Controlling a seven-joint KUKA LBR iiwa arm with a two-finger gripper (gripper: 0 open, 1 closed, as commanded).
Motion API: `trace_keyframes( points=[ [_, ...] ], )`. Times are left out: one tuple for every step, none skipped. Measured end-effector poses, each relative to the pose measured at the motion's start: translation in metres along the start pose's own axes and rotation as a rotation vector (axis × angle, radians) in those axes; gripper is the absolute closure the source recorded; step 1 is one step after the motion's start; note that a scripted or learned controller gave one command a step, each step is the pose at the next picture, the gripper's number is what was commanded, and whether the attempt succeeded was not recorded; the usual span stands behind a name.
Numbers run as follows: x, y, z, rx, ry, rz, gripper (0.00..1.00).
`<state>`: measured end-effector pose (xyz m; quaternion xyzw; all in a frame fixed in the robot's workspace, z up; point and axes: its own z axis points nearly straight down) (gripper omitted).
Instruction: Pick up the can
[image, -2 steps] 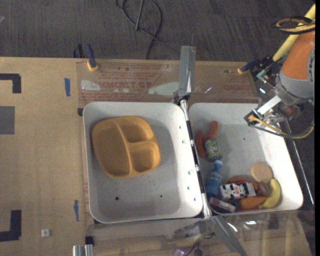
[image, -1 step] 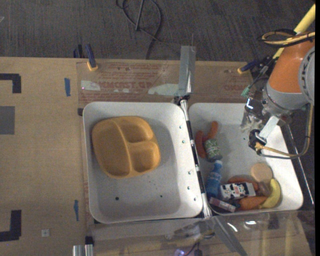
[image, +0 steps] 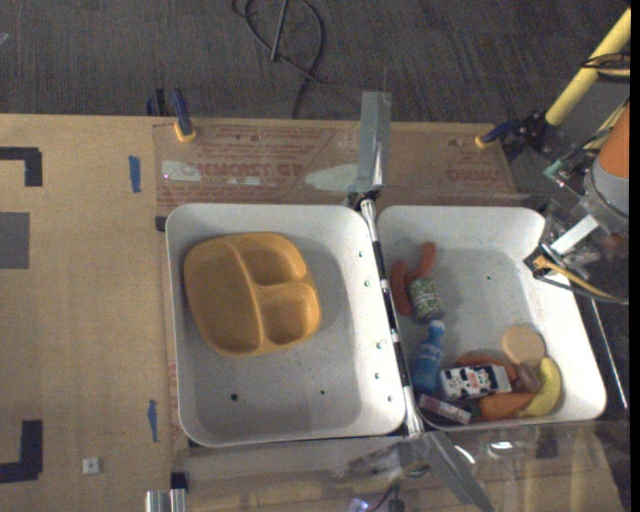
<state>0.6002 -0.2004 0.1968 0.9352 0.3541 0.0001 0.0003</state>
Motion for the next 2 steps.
trace_keyframes(
  points=[
    [0.024,0.043,-0.079,0.001,0.0,0.265,1.0],
    [0.012,0.024,0.004,0.004,-0.002,0.279,1.0]
  ],
)
